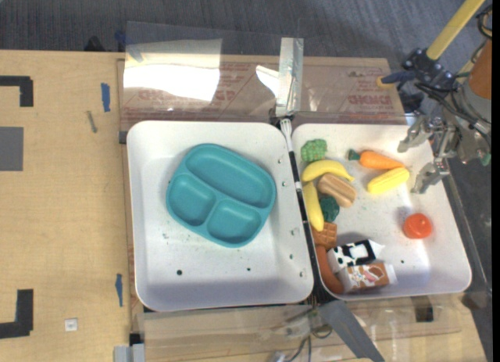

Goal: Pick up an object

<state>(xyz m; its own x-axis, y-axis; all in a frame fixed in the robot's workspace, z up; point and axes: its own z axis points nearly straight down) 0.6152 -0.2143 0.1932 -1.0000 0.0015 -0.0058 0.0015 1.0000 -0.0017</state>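
The right bin point(437, 270) holds toy food: a banana point(315, 188), a green broccoli piece point(314, 150), a carrot point(380, 160), a yellow corn-like piece point(387, 181), a brown bread roll point(337, 188), a red tomato point(417, 225) and a small milk carton point(359, 267). My gripper point(420, 163) hangs over the bin's right side, just right of the carrot and the yellow piece. Its two metal fingers stand open, and nothing is between them.
A teal divided plate point(222, 194) lies in the left bin point(156, 267). A clear plastic sheet and a taped divider point(290, 79) rise behind the bins. The arm's cables and a yellow bar point(461, 16) crowd the upper right corner.
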